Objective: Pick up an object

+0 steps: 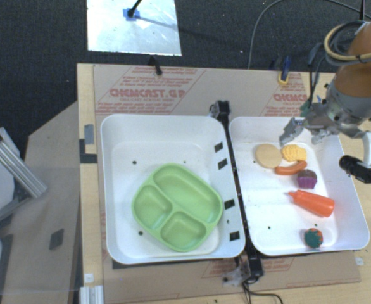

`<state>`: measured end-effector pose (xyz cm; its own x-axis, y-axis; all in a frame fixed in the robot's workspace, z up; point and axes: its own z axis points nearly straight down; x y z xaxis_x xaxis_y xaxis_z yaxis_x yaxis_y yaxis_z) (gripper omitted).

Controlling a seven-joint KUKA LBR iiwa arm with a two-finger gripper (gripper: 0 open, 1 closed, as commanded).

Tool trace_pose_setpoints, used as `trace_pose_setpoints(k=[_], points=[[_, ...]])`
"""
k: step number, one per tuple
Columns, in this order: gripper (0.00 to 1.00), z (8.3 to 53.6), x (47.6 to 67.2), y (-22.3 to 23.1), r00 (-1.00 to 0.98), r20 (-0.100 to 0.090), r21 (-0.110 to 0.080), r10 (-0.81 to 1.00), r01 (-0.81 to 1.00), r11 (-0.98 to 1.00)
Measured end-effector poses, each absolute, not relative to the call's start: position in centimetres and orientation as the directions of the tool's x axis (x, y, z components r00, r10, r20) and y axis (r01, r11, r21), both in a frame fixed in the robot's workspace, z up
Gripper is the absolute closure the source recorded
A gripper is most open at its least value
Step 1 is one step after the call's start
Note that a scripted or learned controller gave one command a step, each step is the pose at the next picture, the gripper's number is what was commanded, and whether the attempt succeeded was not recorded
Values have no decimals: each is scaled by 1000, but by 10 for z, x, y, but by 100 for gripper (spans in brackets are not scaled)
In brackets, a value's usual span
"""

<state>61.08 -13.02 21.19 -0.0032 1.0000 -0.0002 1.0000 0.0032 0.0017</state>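
Gripper point(297, 132) poised over the far end of the right bin point(350, 233), above a cluster of toy foods.

Its fingers look spread and hold nothing. Just below lie a tan round disc point(268, 155), a ridged yellow corn piece point(293, 152) and an orange-red sausage point(290, 167), crowded together and touching; a purple piece point(307, 180), a smooth orange carrot point(313, 202) and a green-and-red ball point(313, 237) trail toward the near edge, apart from each other. The left bin point(119, 170) carries a light green compartment plate point(176, 207). Both bins are glossy white plastic. The brown board surface point(192, 84) reads "CHEMCAST GP" in red.
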Motion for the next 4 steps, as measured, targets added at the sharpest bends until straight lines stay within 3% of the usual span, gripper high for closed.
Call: trace_pose_setpoints(k=[1, 2, 3, 4], points=[[0, 408, 616, -94, -9, -2, 18, 1000, 1000, 9], [100, 410, 615, -95, -11, -3, 8, 1000, 1000, 11], [100, 340, 569, -25, -9, 2, -7, 1000, 1000, 9], [100, 384, 601, -68, 0, -2, 8, 1000, 1000, 0]])
